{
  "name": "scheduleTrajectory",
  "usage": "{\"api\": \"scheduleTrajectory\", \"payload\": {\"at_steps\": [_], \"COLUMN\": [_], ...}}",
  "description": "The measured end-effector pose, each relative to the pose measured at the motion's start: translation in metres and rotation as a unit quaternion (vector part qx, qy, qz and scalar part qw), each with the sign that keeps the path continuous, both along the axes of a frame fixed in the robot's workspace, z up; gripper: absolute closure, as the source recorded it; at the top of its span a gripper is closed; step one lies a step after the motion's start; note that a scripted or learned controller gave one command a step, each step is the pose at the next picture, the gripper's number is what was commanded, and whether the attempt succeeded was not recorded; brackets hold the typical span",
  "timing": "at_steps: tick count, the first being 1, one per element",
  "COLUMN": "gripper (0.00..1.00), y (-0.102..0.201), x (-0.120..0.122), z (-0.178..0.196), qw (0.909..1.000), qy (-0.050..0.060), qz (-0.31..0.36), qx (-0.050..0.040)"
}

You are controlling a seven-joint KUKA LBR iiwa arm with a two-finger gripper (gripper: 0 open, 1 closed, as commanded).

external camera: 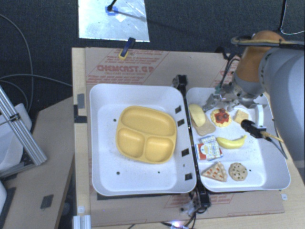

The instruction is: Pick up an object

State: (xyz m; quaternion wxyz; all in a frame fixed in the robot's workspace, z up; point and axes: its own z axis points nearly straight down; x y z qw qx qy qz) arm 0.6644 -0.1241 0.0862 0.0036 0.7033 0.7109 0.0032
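Bench seen from above at a slant. Two shallow white bins sit side by side on a tan cardboard sheet printed with red lettering (pixel 138 63).

Left white bin (pixel 102 128): holds a yellow plastic divided plate with three compartments (pixel 146 133), lying roughly central, flat on the floor of the bin.

Right white bin (pixel 271 168): holds the small toy food pieces. A pale yellow rounded piece (pixel 197 114) lies against the left wall, resting on a tan bread-like slice (pixel 206 127). Just right of that, a small round red-and-yellow piece like a mini pizza (pixel 221 118). A pale yellow cheese-like block (pixel 241 116) sits right of it. A yellow toy banana (pixel 231 141) lies mid-bin, with a small red-and-white carton (pixel 208 150) just beside it to the left. Nearer the front edge: an orange pizza wedge (pixel 214 171) and a brown chocolate-chip cookie (pixel 238 171), near each other but apart.

The grey arm with the orange band (pixel 252 56) reaches in from the right, over the rear part of the right bin. The metal two-finger gripper (pixel 220 100) is low over the back of that bin, just above the round red-and-yellow piece. Finger state: cannot tell from this angle; nothing is visibly held.

A silvery foil sheet (pixel 113 13) lies on the dark floor behind the bench.
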Motion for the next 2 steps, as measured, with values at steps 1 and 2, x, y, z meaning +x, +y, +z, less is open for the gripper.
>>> {"api": "scheduleTrajectory", "payload": {"at_steps": [1, 2], "gripper": [0.0, 0.0], "y": [0.043, 0.035], "x": [0.001, -0.043], "z": [-0.001, 0.0], "qw": [1.0, 1.0], "qy": [0.003, 0.005], "qz": [-0.001, -0.005], "qx": [-0.0008, 0.0002]}}
